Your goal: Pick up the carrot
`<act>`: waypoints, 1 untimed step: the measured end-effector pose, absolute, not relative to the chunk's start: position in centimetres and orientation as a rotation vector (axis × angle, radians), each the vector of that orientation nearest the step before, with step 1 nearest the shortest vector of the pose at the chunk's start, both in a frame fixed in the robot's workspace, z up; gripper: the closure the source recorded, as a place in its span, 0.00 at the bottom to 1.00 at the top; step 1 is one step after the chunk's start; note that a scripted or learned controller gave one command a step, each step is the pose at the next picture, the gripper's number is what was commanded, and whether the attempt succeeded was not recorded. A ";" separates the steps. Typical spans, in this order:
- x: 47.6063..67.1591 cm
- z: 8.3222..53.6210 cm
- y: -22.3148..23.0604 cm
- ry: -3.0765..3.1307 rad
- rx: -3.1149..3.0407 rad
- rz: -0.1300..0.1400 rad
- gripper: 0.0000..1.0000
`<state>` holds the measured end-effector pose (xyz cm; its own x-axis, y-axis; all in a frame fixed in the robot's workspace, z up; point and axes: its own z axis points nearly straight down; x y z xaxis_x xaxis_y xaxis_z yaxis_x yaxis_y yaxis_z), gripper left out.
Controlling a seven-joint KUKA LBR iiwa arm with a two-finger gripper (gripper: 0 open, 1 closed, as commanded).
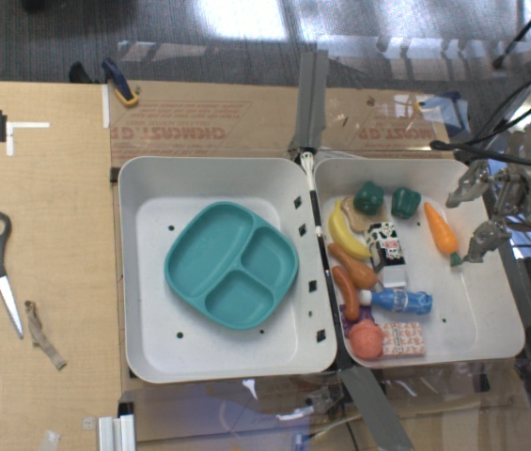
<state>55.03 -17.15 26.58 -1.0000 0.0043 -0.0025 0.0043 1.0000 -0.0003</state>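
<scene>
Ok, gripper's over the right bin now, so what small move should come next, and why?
Probably shift the gripper a little toward the left bin, then lower it. The carrot lies free on the right bin's floor just beside the fingers, not between them, with the green peppers close to its top end.

Grey metal end effector (479, 216) with two slim fingers, black cables trailing above it
</scene>
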 end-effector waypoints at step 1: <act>58.6 15.4 -22.1 3.134 0.169 -0.001 0.00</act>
<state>58.62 -22.15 15.36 -0.9942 0.1075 -0.0028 0.1075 0.9942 -0.0002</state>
